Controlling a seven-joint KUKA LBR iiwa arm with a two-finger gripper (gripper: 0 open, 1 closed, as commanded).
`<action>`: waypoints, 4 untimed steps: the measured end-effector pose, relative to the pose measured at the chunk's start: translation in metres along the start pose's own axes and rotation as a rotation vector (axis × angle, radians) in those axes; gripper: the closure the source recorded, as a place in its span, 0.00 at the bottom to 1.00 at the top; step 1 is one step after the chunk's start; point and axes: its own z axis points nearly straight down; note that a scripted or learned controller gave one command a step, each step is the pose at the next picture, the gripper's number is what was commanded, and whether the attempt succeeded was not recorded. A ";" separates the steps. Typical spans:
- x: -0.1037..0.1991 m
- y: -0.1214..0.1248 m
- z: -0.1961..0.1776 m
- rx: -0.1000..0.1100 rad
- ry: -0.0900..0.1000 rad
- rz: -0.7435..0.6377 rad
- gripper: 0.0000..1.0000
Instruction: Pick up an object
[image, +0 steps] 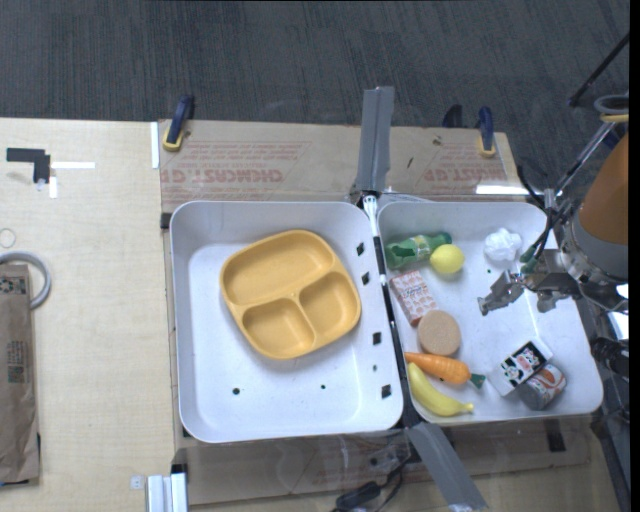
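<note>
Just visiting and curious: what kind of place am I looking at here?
Probably a robotics lab's test bench: a robot arm reaches over two white bins, one holding a yellow divided plate, the other toy food like a banana.

Your pincer (497, 297) hung over the right bin (590, 395), beside the white crumpled wad (503, 244); banana (436, 394), carrot (440, 367) and lemon (447, 259) lay left, yellow plate (289, 293) in the other bin (200, 400).

Upside-down red lettering on cardboard sheet (240, 160), not legible
</note>
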 end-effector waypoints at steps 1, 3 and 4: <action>-0.050 -0.005 0.017 -0.001 0.000 0.046 0.00; -0.083 -0.027 0.048 0.006 0.002 0.328 1.00; -0.067 0.024 0.023 -0.002 -0.001 0.031 1.00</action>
